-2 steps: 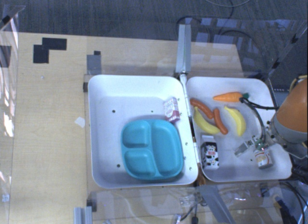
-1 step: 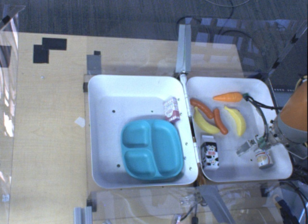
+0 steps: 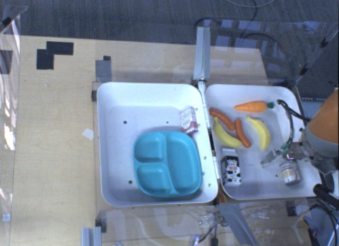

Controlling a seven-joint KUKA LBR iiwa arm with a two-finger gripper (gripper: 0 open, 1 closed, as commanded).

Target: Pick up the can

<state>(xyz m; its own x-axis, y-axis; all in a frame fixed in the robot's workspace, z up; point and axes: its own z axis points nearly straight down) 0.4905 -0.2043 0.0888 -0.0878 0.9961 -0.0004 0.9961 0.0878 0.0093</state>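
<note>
Can (image 3: 289,174) stands upright near the right bin's (image 3: 249,191) front right corner, just beside the hand (image 3: 279,156); whether that hand is released or clenched, I cannot tell. Left along the front wall stands a small black-and-white carton (image 3: 230,170). Further back lie two bananas (image 3: 259,131), two sausages (image 3: 242,133), then a carrot (image 3: 252,107) by the far wall.

At the right edge the arm (image 3: 326,134) shows a rounded orange band above a grey wrist section. Below it sits a small metallic end effector (image 3: 279,157) of pale grey parts. A thin black cable (image 3: 290,117) loops beside the wrist, and dark fittings sit nearer, below the grey section.
</note>
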